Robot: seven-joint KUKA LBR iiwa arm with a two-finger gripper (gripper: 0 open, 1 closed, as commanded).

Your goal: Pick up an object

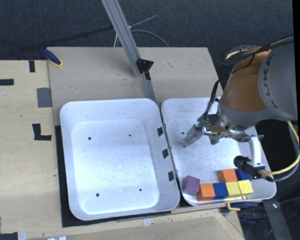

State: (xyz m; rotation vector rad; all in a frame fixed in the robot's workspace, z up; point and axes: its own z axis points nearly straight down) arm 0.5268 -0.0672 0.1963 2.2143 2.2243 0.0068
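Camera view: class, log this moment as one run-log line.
gripper: over right bin, nothing seen held | blocks: clustered at right bin's near edge, purple block leftmost | left bin: beside it

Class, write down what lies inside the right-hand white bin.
Inside the right bin, along its near edge: a purple block, two orange blocks, a blue block and two yellow blocks. The arm covers the bin's right part.

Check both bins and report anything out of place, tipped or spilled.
Nothing stands out. The blocks sit bunched along the near edge of the right bin: a purple block, orange blocks, a blue block and yellow blocks. The gripper hovers above the bin floor, away from them.
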